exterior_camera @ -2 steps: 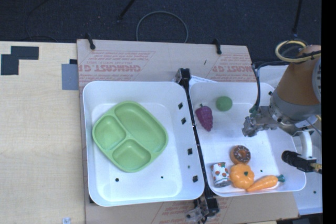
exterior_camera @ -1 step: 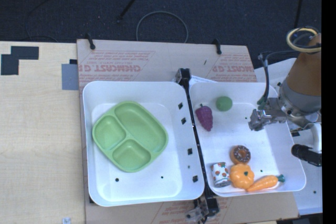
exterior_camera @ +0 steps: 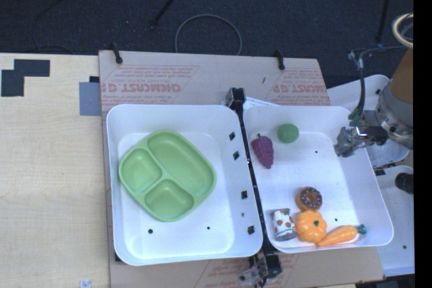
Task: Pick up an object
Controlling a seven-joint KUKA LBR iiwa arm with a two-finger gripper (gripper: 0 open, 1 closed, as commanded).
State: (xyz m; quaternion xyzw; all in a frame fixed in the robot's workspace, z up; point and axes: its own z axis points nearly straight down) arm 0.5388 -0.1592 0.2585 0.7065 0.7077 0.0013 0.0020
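Pale wooden tabletop [exterior_camera: 47, 165] under two shallow white plastic bins, the left one [exterior_camera: 223, 125] carrying a smooth green divided plate [exterior_camera: 167, 174]. Approach step, judging by the hand [exterior_camera: 351, 139] at the right bin's [exterior_camera: 374, 195] edge, fingers impossible to read; nothing held. Next: reaching down over the bumpy purple toy grapes [exterior_camera: 262, 150] or round green ball [exterior_camera: 288, 133], mid-bin.

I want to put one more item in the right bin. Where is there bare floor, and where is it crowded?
Right bin: bare in the middle, between the grapes and the donut. The near edge is crowded: can, pumpkin, carrot. The gripper hangs at the right rim.
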